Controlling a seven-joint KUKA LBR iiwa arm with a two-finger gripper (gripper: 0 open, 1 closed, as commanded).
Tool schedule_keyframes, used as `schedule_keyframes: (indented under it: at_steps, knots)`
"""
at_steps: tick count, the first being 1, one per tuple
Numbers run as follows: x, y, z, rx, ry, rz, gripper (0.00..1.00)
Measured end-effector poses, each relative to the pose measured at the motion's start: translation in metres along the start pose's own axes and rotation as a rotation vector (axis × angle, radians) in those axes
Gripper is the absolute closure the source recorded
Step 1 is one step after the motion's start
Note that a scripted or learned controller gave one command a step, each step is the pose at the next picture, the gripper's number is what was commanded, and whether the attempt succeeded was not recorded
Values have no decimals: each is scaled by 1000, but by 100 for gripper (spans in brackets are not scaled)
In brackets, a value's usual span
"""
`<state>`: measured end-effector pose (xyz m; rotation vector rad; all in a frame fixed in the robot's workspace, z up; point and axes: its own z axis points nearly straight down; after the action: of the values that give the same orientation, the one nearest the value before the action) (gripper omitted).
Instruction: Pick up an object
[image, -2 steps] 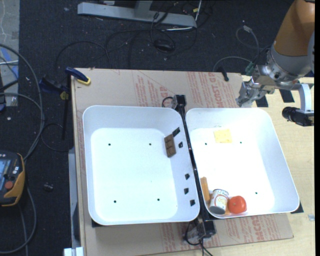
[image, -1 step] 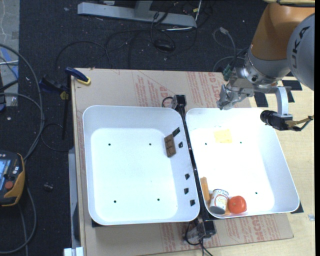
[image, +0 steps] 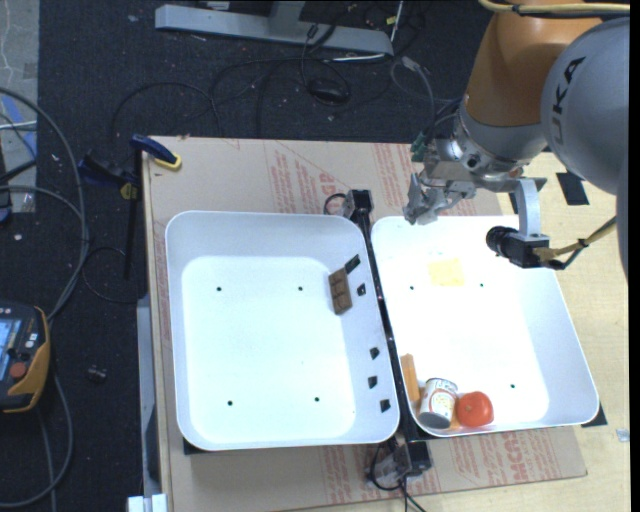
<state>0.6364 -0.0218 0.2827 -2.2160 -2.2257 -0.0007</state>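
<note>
My gripper (image: 422, 208) hangs over the far left corner of the right bin (image: 560, 330), with nothing visibly in it. A flat yellow piece (image: 446, 272) lies on the bin floor just below and to the right of it. In the right bin's near left corner sit a small can (image: 437, 400), a red tomato-like ball (image: 475, 409) and an orange stick (image: 409, 378) along the wall. A brown block (image: 341, 292) rests against the right wall of the left bin (image: 200, 300).
The grey arm with its orange band (image: 520, 70) comes in from the upper right above the right bin's far edge. A black fitting (image: 515, 245) hangs off the wrist. Cables and a yellow-handled clamp (image: 160, 152) lie beyond the bench.
</note>
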Motion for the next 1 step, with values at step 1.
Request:
schedule_keyframes:
  at_steps: [1]
  knots:
    - [57, 1, 15, 1, 0, 0, 100]
